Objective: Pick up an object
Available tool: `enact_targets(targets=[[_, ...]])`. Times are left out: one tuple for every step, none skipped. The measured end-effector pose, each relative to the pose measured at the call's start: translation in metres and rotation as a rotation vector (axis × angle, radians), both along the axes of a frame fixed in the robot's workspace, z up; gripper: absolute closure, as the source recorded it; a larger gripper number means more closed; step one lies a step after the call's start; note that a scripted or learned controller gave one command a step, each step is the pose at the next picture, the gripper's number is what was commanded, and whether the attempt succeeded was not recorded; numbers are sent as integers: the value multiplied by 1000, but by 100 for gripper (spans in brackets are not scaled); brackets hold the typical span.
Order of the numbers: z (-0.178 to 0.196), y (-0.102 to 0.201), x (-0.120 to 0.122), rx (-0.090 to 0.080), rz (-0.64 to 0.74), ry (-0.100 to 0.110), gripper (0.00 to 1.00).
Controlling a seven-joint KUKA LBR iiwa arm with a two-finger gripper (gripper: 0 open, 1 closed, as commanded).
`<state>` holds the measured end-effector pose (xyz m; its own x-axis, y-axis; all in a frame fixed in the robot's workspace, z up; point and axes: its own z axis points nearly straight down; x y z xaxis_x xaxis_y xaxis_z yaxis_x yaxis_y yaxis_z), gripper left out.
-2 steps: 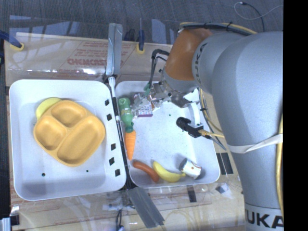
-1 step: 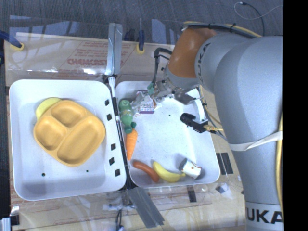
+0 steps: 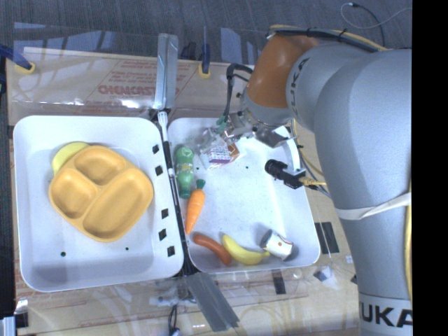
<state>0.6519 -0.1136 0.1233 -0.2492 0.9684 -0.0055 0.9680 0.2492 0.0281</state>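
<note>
Nearest me, along the right bin (image 3: 308, 219)'s front edge, I see a sausage (image 3: 211, 248), a banana (image 3: 244, 250) and a small white cylinder (image 3: 278, 244) bunched together, likely where they slid or were dropped. Farther in, a carrot (image 3: 194, 209) and a green bottle (image 3: 184, 167) lie against the divider wall. The gripper (image 3: 225, 140) sits low at the far end, over a small packet (image 3: 220, 152), which I take as the target; I cannot tell how the end effector is set or whether it has anything. The left bin (image 3: 35, 257) holds 1 yellow divided plate (image 3: 101, 191). Both bins rest on a wooden bench (image 3: 105, 82) under clear sheeting, with grey floor beyond.
</note>
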Motion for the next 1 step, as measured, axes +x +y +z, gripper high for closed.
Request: enact_targets(targets=[[69,54,5,1,-176,30,100]])
